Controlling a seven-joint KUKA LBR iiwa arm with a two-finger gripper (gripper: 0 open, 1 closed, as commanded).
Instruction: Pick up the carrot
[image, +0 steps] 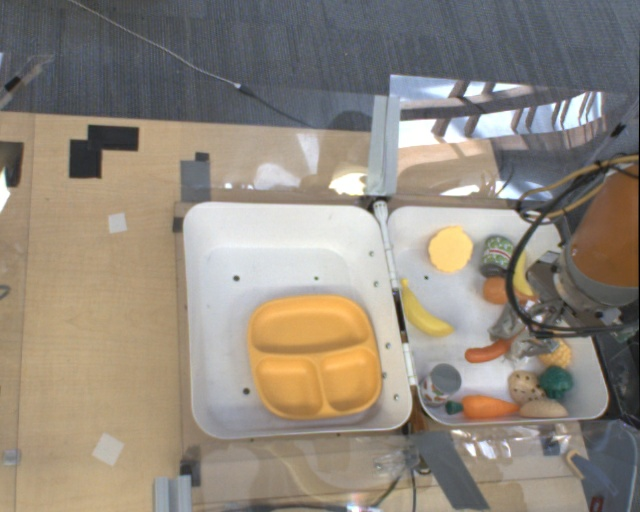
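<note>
Camera view: the carrot (487, 406) lies flat near the front edge of the right bin (600, 400), green tip pointing left toward a small grey cup (441, 380), with a speckled egg (523, 384) just behind it. The gripper (527, 333) hangs over the right part of that bin, above a red sausage (487, 351) and well apart from the carrot; finger state cannot be told. A banana (424, 313) lies by the left wall. The left bin (215, 300) holds a yellow divided plate (314, 354).
</note>
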